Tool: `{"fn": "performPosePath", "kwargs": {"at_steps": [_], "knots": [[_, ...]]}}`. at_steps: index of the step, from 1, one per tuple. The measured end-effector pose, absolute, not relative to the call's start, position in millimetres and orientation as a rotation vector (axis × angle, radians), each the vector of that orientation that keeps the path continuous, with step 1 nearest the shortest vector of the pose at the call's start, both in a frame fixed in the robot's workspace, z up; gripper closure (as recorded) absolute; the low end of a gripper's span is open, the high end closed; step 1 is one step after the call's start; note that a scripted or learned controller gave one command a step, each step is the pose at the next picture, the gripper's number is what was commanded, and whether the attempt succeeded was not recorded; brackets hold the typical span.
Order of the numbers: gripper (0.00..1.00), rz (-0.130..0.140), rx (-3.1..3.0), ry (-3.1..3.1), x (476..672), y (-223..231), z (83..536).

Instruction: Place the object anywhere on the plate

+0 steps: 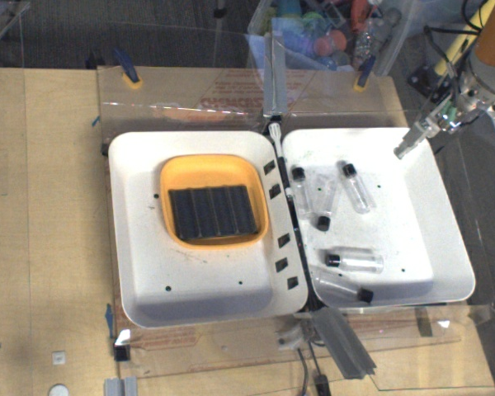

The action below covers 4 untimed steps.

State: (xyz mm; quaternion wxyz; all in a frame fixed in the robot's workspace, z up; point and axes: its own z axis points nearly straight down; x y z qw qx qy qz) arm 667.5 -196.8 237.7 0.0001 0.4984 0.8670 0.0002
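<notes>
An orange plate (175, 174) sits in the left bin (132, 254), and a black ridged block (213, 212) lies flat on it. Several clear vials with black caps are scattered in the right bin (429, 246): one (355, 189) near the middle, one (355, 261) lower down, and others (309, 190) by the divider. My gripper (411, 141) hangs over the right bin's far right corner, apart from every vial and with nothing seen in it.
A black divider strip (282, 221) with clips runs between the two bins. A clear tub of colourful toys (330, 15) stands behind the bins. Cables and the arm (478, 73) fill the upper right. Bare wooden bench lies to the left.
</notes>
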Motion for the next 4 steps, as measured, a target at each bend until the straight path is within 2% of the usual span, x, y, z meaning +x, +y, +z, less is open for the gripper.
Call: {"fn": "performPosePath", "kwargs": {"at_steps": [1,3,4], "knots": [[0.00,0.001,1.540,2.731,667.8,-223.2,236.5],[0.00,0.002,0.547,3.089,661.5,-222.0,239.4],[0.00,0.001,0.280,3.121,657.3,-221.6,250.5]]}}
